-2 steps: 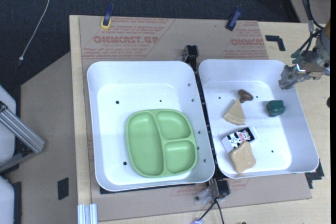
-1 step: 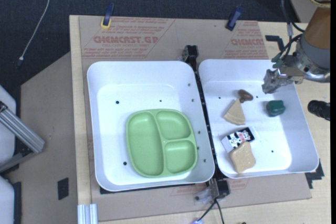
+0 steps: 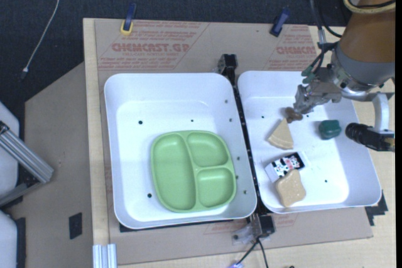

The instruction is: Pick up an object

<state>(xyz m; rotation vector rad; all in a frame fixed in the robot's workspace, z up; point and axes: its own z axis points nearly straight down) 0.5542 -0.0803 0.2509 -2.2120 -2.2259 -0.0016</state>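
One tan wedge [image 3: 281, 134] lies just below the gripper [image 3: 295, 113] and slightly left — the closest pick, its point aimed up toward the fingertips. Whether those fingers are apart or together I cannot tell. Farther off lie the green lump [image 3: 328, 129] — then the printed card [image 3: 285, 166] and a second tan piece [image 3: 290, 188].

Orange-banded arm [image 3: 372, 16] (yellow cable looped on top) ends in a grey metal hand [image 3: 303, 103].
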